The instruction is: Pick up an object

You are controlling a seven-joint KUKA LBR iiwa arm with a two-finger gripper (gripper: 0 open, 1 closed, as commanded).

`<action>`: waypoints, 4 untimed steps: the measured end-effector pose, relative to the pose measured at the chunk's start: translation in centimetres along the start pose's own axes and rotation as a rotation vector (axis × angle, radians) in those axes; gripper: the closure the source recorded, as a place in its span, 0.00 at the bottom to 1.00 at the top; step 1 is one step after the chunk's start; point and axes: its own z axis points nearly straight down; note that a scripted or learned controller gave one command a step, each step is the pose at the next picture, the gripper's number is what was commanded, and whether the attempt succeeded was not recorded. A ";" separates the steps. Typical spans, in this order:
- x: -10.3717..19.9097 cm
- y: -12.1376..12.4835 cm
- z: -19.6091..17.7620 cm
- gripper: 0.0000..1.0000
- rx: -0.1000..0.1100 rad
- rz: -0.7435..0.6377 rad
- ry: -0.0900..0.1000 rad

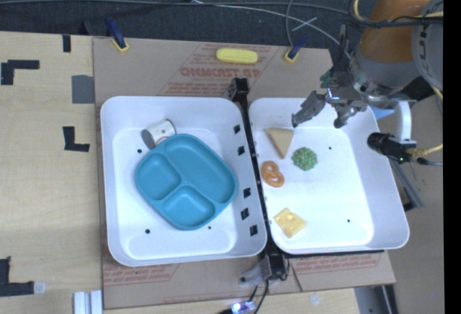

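The gripper (325, 114) hangs with jaws spread wide, holding nothing; the cheese wedge (281, 140) lies just below-left of them, the green ball (305, 158) just beneath.

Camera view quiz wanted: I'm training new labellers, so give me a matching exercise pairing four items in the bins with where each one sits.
Items:
1. blue divided plate
2. pretzel
3. green broccoli piece
4. small cup

Places:
A. right bin, beside the divider, below the pale wedge
B. left bin, lying on its side at the plate's upper left
C. middle of the left bin
D. right bin, just right of the pale wedge

Pairs: 1-C, 2-A, 3-D, 4-B
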 end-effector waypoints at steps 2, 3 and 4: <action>0.3 -0.1 5.5 0.00 -0.009 -0.002 -0.002; -0.3 -0.7 11.5 0.00 -0.009 -0.002 -0.002; -0.5 -0.5 16.4 0.00 -0.017 -0.001 -0.007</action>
